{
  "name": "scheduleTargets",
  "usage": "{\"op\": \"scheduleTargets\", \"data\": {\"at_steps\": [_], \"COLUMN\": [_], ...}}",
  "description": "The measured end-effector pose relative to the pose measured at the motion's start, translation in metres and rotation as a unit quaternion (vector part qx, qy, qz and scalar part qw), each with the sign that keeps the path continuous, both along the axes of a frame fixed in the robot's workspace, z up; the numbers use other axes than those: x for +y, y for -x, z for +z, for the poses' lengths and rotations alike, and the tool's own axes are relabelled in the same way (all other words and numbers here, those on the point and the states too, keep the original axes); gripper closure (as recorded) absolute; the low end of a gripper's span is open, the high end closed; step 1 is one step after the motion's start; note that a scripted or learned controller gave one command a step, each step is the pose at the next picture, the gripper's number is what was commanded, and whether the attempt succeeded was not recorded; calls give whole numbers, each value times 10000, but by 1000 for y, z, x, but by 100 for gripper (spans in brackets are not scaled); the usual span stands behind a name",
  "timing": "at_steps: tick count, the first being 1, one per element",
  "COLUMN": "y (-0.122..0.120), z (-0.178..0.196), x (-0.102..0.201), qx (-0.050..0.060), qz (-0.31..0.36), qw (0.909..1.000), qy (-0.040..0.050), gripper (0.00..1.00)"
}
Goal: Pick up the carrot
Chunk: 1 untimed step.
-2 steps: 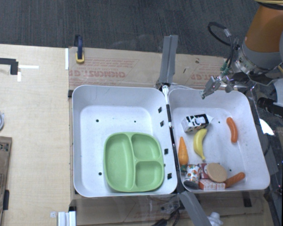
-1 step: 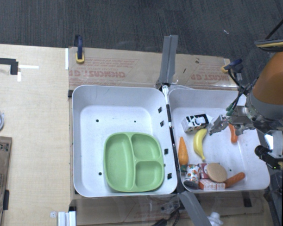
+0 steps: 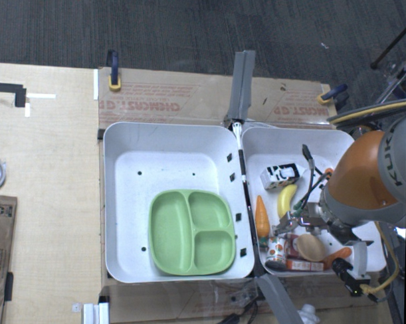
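The orange carrot (image 3: 261, 216) lies lengthwise against the left wall of the right bin (image 3: 257, 143), its thick end toward the front. My gripper (image 3: 288, 225) hangs low over the bin just to the right of the carrot, beside the lower end of a yellow banana (image 3: 286, 200). Nothing visibly sits in the gripper. The arm's orange band (image 3: 364, 174) covers the bin's right part.
A green divided plate (image 3: 192, 232) lies in the left bin (image 3: 122, 188). Near the carrot are a white-and-black box (image 3: 281, 175), a small can (image 3: 275, 251), a tan round object (image 3: 311, 247) and a flat red packet (image 3: 304, 265). The bin divider (image 3: 242, 192) runs right beside the carrot.
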<state>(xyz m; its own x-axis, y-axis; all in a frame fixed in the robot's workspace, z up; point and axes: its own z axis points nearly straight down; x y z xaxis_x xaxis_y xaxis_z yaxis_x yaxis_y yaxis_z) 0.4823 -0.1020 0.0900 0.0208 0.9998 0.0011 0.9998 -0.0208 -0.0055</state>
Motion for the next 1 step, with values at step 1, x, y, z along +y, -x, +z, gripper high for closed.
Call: {"op": "scheduleTargets", "data": {"at_steps": [1], "y": [0], "z": [7], "x": [0], "qx": [15], "qz": [-15], "qw": [10000], "qy": [-4], "gripper": [100]}}
